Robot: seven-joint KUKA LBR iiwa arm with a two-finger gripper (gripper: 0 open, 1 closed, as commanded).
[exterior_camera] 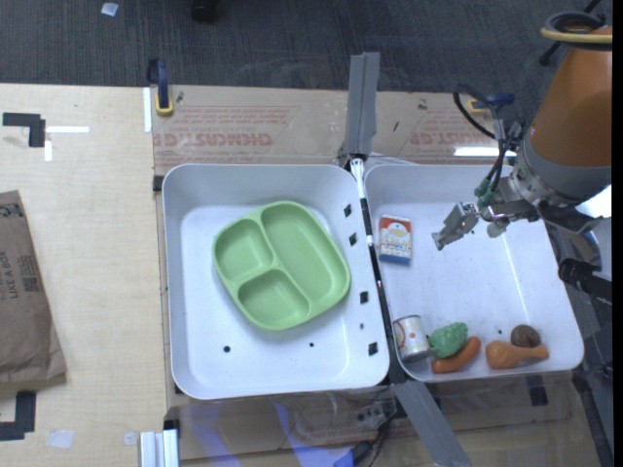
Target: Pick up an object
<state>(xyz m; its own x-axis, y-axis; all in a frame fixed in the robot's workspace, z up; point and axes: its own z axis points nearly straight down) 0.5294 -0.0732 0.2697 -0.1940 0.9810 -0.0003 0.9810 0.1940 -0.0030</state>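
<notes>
Fingers hover over right bin, nothing between them; small carton just left; green plate farther left.

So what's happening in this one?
A robot arm reaches in from the right, its gripper hanging over the right bin with nothing in it. A small box lies to its left. A can, toy vegetables and a drumstick-like toy lie along the bin's near edge. The left bin holds a green divided plate.
</notes>
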